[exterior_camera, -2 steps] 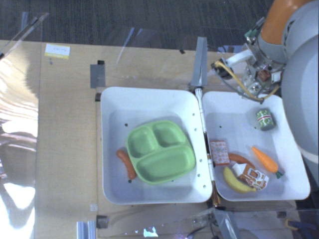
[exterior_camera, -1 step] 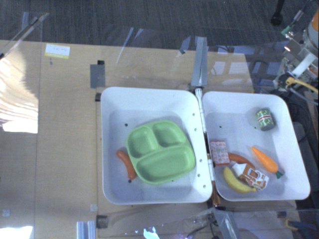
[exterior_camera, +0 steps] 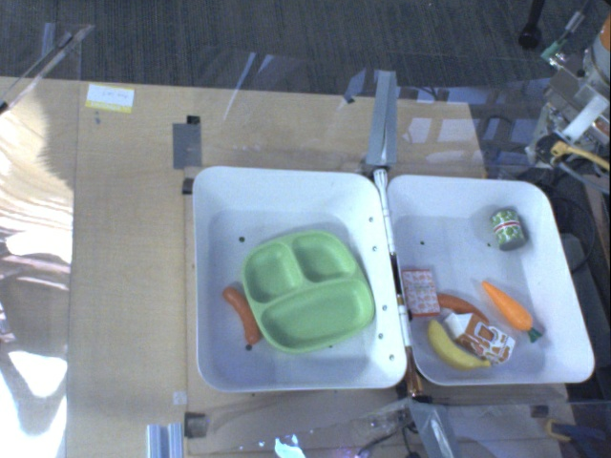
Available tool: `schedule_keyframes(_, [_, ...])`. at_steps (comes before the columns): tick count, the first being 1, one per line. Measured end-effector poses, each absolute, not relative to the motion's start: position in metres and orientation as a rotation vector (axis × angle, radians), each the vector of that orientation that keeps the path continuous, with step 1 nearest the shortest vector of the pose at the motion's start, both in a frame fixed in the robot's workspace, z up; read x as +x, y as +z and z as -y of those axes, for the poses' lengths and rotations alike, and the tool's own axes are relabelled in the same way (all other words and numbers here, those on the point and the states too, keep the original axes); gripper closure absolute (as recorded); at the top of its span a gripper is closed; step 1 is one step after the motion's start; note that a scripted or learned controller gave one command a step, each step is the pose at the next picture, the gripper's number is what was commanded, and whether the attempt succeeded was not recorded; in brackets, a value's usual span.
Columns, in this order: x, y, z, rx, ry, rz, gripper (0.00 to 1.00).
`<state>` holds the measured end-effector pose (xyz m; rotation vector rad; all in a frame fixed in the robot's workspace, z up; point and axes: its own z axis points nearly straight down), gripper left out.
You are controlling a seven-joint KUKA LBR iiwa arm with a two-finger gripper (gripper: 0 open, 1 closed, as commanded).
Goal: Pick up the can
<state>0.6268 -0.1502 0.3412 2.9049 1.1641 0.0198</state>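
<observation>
Camera view: the can [exterior_camera: 509, 228] lies in the right bin [exterior_camera: 563, 284] toward 1 o'clock, well apart from the other items. At 5 to 6 o'clock sit a carrot [exterior_camera: 508, 306], banana [exterior_camera: 452, 346], packet [exterior_camera: 487, 340] and card [exterior_camera: 419, 291]. The left bin [exterior_camera: 215, 256] holds a green plate [exterior_camera: 307, 291] with a sausage [exterior_camera: 242, 315] at its 8 o'clock. Gripper state: cannot tell.

Worktop [exterior_camera: 124, 284]: light wood surface, strong glare patch along left edge. Two shallow white bins sit directly on it, side by side, inner rims touching: left bin [exterior_camera: 212, 256], right bin [exterior_camera: 563, 346]. Grey metal bar [exterior_camera: 383, 122] lies behind junction of bins. Small yellow label [exterior_camera: 110, 96] near far-left corner. Dark grey block [exterior_camera: 188, 143] just behind left bin.
</observation>
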Motion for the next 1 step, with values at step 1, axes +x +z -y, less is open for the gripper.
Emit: schedule_keyframes(1, [0.6289, 0.3522, 0.1486, 2.894, 0.028, -1.174, 1.00])
